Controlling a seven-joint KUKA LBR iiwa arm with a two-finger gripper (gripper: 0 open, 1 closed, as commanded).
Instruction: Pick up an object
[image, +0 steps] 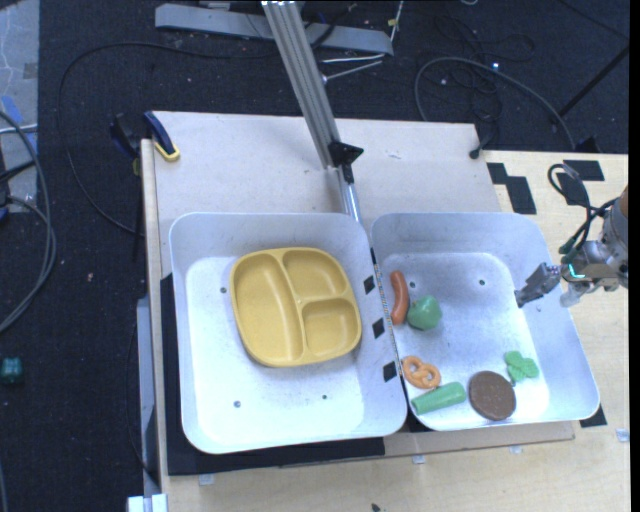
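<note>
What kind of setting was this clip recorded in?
Most likely a robotics lab test bench, not a kitchen: two white bins sit on a plain board, toy food like a pretzel lies in the right one, and loose cables trail over the dark floor.

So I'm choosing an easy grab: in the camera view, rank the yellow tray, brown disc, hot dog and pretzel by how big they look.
1. yellow tray
2. brown disc
3. hot dog
4. pretzel, close to the hot dog, so unsure
</note>
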